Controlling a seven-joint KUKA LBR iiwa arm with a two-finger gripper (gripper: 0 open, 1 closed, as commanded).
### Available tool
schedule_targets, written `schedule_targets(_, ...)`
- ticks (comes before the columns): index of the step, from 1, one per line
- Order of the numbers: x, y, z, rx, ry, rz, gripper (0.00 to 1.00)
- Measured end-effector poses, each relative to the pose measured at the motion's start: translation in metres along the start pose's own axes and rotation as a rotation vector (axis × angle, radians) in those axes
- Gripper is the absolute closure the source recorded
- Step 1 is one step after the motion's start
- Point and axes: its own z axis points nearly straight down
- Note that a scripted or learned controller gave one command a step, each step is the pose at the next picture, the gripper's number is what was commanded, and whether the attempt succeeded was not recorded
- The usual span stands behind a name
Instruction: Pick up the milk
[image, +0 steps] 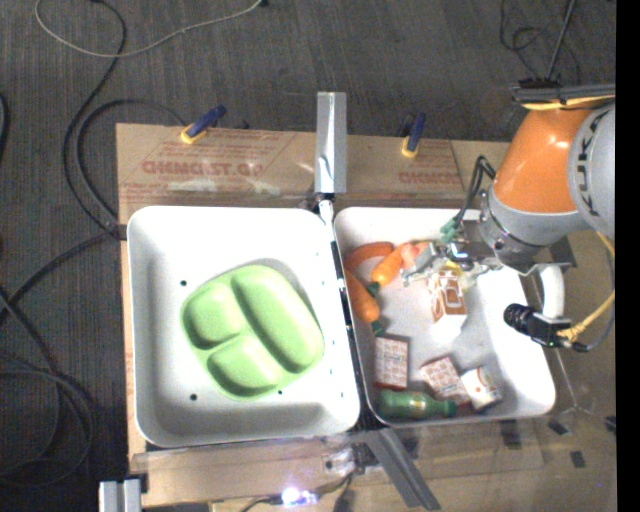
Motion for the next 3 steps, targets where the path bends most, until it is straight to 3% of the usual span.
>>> schedule_targets(1,-0.053,-0.021,-0.004,-0.002,-0.002,-0.088,0.00)
schedule_targets(2,-0.085,0.003,0.115,-0.009,-0.003,-0.175,0.00)
schedule_targets(3,-0.085,0.003,0.108,-0.006,-0.002,-0.174,1.00)
